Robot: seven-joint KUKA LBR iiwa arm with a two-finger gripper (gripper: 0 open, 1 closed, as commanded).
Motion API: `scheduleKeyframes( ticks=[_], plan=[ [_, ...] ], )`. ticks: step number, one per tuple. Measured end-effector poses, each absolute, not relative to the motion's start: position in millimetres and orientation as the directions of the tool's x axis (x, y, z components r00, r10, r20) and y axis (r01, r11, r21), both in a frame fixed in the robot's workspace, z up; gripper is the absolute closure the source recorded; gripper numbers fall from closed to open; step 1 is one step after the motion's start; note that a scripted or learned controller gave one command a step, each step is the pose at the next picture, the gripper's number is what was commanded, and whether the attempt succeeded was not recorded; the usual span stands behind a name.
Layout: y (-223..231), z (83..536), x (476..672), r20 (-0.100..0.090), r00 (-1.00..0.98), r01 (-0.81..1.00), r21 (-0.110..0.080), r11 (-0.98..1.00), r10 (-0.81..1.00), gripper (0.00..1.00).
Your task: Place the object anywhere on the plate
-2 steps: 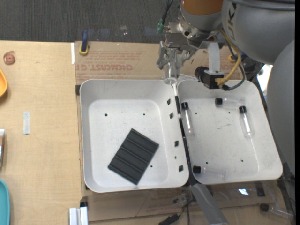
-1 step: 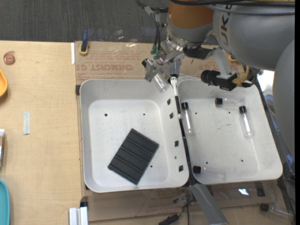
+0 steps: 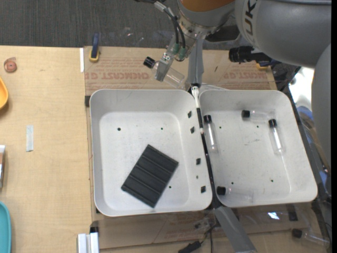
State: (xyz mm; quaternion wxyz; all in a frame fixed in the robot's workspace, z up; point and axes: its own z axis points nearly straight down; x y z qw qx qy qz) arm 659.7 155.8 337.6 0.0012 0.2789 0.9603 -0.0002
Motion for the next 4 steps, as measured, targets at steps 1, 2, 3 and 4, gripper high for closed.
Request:
scheduleKeyframes(
  ticks=[1, 2, 3, 4],
  plan=[
    [217, 442, 648.3, -0.003, -0.977, 0.215, 0.001, 0.977, 0.215, 1.0],
    [219, 442, 584.1, -0.002, -0.999, 0.035, 0.0, 0.999, 0.035, 1.0],
    [219, 451, 585.6, -0.004, -0.999, 0.037, 0.0, 0.999, 0.037, 1.0],
    [218, 442, 538.2, -0.002, -0.895, -0.446, 0.0, 0.895, -0.446, 1.0]
  ],
)
